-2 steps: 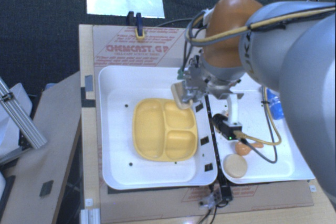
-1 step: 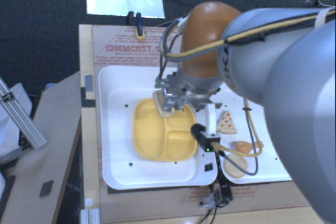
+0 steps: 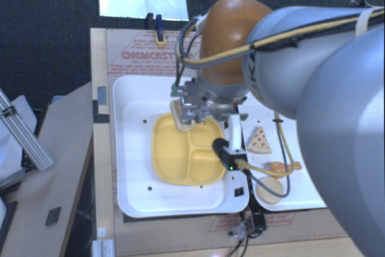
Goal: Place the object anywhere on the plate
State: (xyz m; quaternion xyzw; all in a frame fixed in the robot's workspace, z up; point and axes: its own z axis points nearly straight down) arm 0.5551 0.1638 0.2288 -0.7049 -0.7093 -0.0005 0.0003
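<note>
The grey arm (image 3: pixel 325 69) is the biggest thing here; it comes in from the right of the frame and covers much of the right side, with its orange band (image 3: pixel 231 39) near the upper middle. Under it lies the surface (image 3: pixel 102 129), with cardboard on it, and on this the two white bins stand side by side. The left bin (image 3: pixel 129 147) is in the middle of the frame, and the right bin (image 3: pixel 301 192) is partly hidden under the arm.

In the left bin lies the yellow plate (image 3: pixel 180 153), which has several compartments. The hand (image 3: pixel 185 120) is low over the upper edge of the plate. Something pale and beige (image 3: pixel 180 116) is at its tip, just above the rim, but I cannot tell if this is the object or a part of the hand, and I cannot tell how the hand is set.

In the right bin I see a pizza slice toy (image 3: pixel 260 141), an orange piece (image 3: pixel 275 168) and a small round thing (image 3: pixel 269 188).

I think the task is near its last step: the hand is at the plate, but nothing lies free on the plate yet, so the placing is not done.
</note>
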